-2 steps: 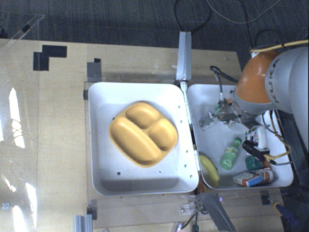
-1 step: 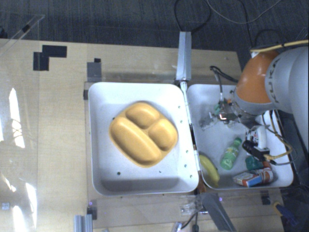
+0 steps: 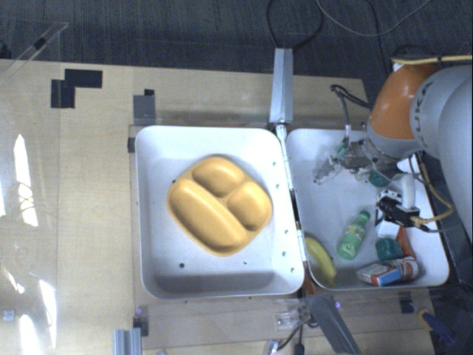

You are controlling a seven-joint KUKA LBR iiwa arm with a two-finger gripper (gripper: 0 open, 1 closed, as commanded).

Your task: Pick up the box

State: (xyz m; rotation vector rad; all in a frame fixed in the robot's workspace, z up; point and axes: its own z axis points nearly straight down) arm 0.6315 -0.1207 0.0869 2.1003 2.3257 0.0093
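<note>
The box is a small white carton with orange and blue print, lying flat in the near right corner of the right bin. My gripper hangs over the far middle of that bin, well behind the box and to its left. Nothing can be seen in its grasp. The grey arm with its orange band reaches in from the right above the bin's far right part.
A green bottle lies left of the box, with a banana by the bin's near left wall. A teal item touches the box's far side. The left bin holds a large yellow moulded lump.
</note>
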